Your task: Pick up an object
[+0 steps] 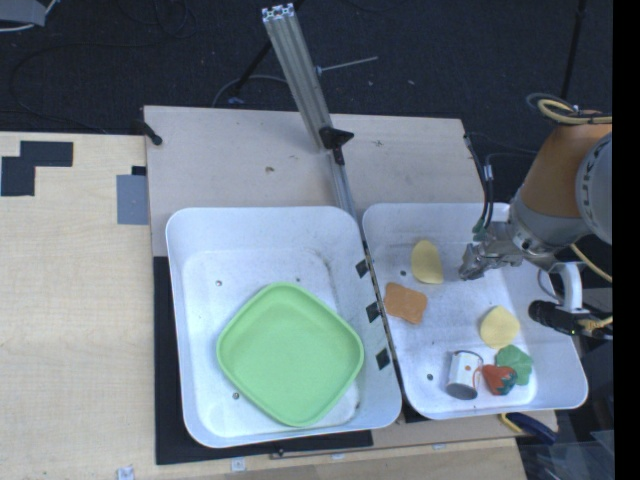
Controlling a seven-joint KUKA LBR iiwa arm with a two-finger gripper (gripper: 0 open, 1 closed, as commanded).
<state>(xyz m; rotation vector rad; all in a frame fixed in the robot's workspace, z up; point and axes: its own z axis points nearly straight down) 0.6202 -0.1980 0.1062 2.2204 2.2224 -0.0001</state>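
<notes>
- The gripper (478, 263) hangs over the upper part of the right bin (560, 393); I cannot tell its state from this slant
- A pale yellow piece (427, 262) lies just to the left of the gripper, apart from it
- An orange slab (405, 303) lies below that, near the bin's left wall
- A second yellow lump (499, 326) sits lower right, just above a green and red toy (508, 369)
- A small white and grey cup (462, 375) lies on its side beside the toy
- The left bin (200, 238) holds a green square plate (290, 353)
</notes>
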